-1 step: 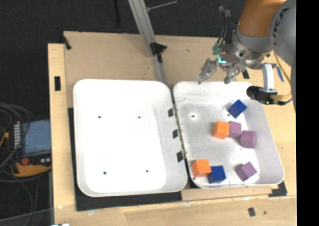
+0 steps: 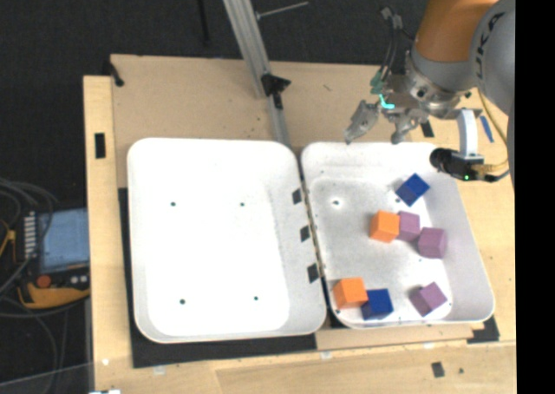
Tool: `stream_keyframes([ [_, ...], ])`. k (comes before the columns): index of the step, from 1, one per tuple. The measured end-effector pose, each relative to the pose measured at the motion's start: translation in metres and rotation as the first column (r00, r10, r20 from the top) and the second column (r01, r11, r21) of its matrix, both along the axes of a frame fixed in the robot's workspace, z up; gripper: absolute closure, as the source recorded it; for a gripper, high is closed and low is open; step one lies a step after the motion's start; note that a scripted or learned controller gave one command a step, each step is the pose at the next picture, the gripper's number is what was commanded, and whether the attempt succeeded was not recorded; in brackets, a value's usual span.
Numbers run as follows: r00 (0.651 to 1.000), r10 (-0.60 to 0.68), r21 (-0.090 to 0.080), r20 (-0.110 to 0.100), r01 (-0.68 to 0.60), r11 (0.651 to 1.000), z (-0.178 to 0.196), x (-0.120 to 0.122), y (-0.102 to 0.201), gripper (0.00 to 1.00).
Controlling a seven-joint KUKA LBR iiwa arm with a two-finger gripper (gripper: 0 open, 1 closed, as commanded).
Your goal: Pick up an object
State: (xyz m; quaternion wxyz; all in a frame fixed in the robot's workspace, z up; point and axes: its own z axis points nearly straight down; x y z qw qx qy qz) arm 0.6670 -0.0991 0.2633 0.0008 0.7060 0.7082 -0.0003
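Watching the pincer (image 2: 379,126): it's open, empty, above the right bin's (image 2: 486,292) far rim. Your blocks sit touching — orange (image 2: 384,226) against purple (image 2: 408,226) — expect jammed fingers.

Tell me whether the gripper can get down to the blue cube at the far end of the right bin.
Probably yes. The gripper hangs open above the bin's far rim, and the blue cube sits apart from the other blocks with nothing over it.
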Motion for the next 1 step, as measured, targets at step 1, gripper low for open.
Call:
stream_keyframes([
  [1,1.000,0.001,0.000,-0.004,-0.001,1.000,-0.0433,0.0035,0.0023,0.00],
])
